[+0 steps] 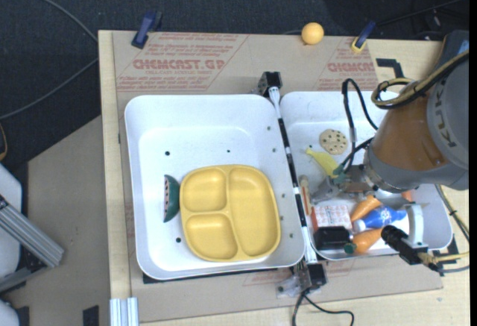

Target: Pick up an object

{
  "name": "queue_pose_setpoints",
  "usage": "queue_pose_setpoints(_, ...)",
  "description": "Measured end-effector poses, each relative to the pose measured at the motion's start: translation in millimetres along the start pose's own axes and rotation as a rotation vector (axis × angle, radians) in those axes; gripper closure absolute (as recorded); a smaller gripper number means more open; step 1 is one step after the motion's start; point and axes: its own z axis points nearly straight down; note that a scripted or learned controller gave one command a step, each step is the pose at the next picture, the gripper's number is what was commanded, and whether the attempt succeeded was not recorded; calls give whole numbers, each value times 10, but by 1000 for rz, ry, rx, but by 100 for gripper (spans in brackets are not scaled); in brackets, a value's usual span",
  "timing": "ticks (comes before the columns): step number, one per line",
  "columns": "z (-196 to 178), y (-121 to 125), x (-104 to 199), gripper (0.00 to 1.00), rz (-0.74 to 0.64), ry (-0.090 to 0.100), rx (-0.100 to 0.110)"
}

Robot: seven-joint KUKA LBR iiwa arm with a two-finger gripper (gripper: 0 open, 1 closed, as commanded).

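Observation:
The right bin (313, 110) holds a jumble of small things. A round tan cookie (332, 140) lies near its back. In front of it is a yellow-green banana-like piece (322, 160). Along the front lie a red-and-white box (330, 213), a black block (333, 236), two orange carrot-like pieces (363, 207) (366, 241) and a blue-and-white tube (386, 219). My gripper (337, 181) hangs low in this bin, just right of the divider, between the yellow-green piece and the red-and-white box. The bulky grey and orange wrist (408, 145) hides the bin's right part.
The left bin (149, 123) carries a yellow divided plate (229, 211) with a watermelon-slice toy (171, 198) at its left edge. A black divider bar (287, 157) runs between the bins. On the bench behind sit a yellow ball (312, 33) and blue clamps (145, 30).

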Motion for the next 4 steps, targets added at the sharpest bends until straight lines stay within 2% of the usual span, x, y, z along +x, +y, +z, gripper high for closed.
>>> queue_pose_setpoints(1,93,606,-362,0,-1,-1,0)
queue_pose_setpoints(2,95,528,18,0,-2,1,2)
queue_pose_setpoints(3,-2,530,16,100,-2,0,1)
queue_pose_setpoints(4,-916,846,940,100,-3,2,-1)
